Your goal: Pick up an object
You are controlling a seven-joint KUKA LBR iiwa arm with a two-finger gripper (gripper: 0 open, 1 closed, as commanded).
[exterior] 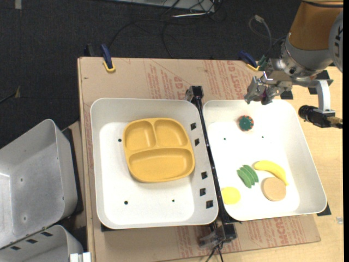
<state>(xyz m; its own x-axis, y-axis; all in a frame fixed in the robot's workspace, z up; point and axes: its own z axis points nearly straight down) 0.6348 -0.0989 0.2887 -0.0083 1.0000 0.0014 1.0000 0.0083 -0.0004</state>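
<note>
The right bin holds several small items: a round green-and-red piece near its back, a green pod-like piece, a yellow banana, a tan disc and a yellow disc toward the front. My gripper hangs over the bin's back edge, up and right of the round green-and-red piece, with nothing seen between its fingers. The fingers stand a little apart.
The left bin bears a yellow divided plate. A black divider with clips runs between the bins. A grey container stands off the bench at the left. Cables lie on the dark floor behind.
</note>
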